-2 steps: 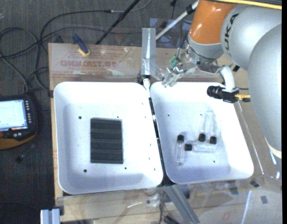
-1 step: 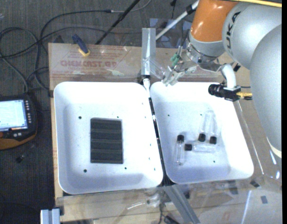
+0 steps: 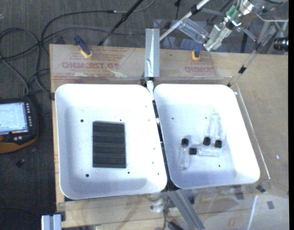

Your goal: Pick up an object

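Vials [image 3: 204,143], clear with black caps, are what you see in the right bin [image 3: 243,171]: several lie on its floor right of centre, close together, some touching. Your gripper [image 3: 210,41] hangs high above the back edge of the bench, well apart from them, and a clear vial [image 3: 194,30] appears pinched between its fingers, tilted, though the glass is hard to read against the clutter. Look to the left bin [image 3: 70,176] and you find a dark ribbed rectangular block [image 3: 108,144] lying flat near its middle. A handheld pendant [image 3: 13,121] sits off the bench's left side.
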